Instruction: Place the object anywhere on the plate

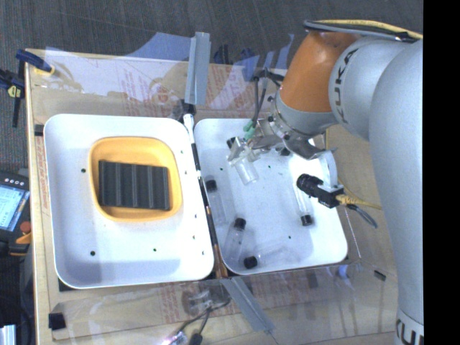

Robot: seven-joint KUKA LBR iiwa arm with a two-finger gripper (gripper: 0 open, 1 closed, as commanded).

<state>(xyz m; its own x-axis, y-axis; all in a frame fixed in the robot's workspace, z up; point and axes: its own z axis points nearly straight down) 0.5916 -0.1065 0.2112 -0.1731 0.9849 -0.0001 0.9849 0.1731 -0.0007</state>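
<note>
A yellow plate [136, 149] with rounded corners lies in the left bin [72, 250]. On its middle rests a dark, ribbed rectangular object [135, 185], lying flat. My gripper [242, 158] hangs over the upper left part of the right bin [323, 246], well to the right of the plate and apart from the dark object. The arm's wrist with its orange band [313, 70] covers the right bin's far right corner.
Several small black pieces [238, 223] are scattered over the right bin's floor. A black plug with a yellow cable [318, 188] juts out below the wrist. A raised divider [201, 192] separates the bins. A handheld device [11, 207] sits at the bench's left edge.
</note>
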